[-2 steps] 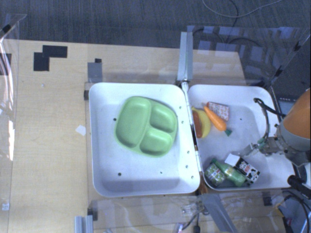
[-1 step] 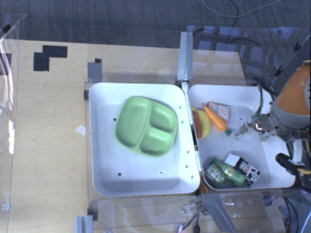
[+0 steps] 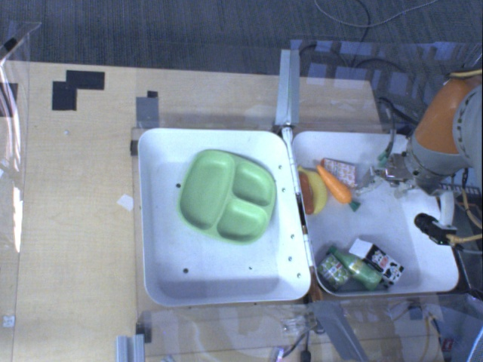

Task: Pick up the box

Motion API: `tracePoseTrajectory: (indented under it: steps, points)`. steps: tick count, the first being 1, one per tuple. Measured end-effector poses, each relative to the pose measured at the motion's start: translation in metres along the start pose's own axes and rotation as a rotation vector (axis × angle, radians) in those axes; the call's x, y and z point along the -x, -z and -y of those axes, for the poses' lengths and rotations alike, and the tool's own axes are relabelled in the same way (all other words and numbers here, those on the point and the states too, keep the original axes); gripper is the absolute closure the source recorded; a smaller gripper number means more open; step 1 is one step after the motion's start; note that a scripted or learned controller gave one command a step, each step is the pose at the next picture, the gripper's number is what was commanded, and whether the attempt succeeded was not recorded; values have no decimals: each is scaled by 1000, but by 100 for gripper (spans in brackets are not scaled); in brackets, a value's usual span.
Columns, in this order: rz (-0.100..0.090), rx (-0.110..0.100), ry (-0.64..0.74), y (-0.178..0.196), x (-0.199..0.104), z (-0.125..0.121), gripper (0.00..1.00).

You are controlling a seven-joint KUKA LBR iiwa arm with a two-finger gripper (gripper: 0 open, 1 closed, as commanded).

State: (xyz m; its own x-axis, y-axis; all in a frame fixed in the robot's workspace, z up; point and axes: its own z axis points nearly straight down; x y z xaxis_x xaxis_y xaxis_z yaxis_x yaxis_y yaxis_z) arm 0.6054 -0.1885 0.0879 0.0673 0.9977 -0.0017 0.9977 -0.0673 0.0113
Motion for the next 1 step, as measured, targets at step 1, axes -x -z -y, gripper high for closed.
tracePoseTrajectory:
  steps: [1]
  points:
    - [0,4,9,12,-2,-3,100]
